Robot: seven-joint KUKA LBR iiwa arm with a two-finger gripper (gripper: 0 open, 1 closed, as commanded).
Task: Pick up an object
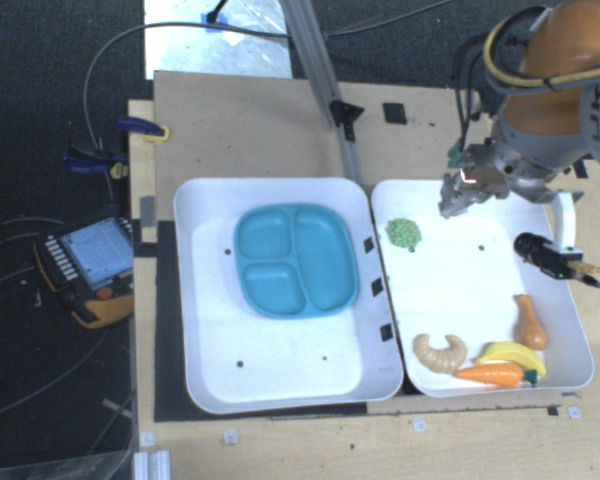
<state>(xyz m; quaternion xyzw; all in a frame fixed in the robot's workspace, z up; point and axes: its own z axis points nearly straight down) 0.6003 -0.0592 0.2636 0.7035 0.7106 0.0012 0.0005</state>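
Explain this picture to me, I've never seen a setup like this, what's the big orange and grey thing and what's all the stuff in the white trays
That is a robot arm, reaching in from the right. Its gripper hangs over the right bin, with nothing visibly held. One fixed camera looks down at a slant on two white bins. The left bin holds a blue divided plate. The right bin holds toy food: a green bunch near its top left, and at the bottom a croissant, a carrot, a banana and an orange-brown gourd-like piece.
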